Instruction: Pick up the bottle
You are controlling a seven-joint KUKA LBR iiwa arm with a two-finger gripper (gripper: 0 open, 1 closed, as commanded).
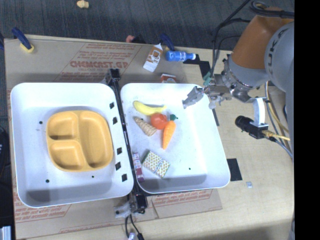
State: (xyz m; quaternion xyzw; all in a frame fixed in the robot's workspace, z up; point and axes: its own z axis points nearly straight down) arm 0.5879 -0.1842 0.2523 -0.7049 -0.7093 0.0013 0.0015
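I see the small blue plastic bottle [179, 56] lying on its side on the bench, outside both bins, up-view and a little to the left of the two-finger gripper [192, 97] and well apart from it. Its long axis runs nearly level across the view, tilted only slightly. The paler, narrower end points right, toward the arm's side, and the blunt blue end points left. The body is a saturated blue with a lighter, whitish stretch near the neck. Any label is too small for me to read.

The gripper hovers over the upper right corner of the right-hand shallow white bin [220, 160] — I cannot tell whether it is open or closed.

Down-view and left of the gripper, inside that bin, a yellow banana [147, 107], a red tomato [159, 120] and an orange carrot [168, 133] lie clustered, the tomato touching the carrot's top. A small white-and-brown carton [153, 58] lies just left of the bottle. Far left of the gripper, the left-hand shallow white bin [15, 134] holds a yellow divided plate [79, 139].
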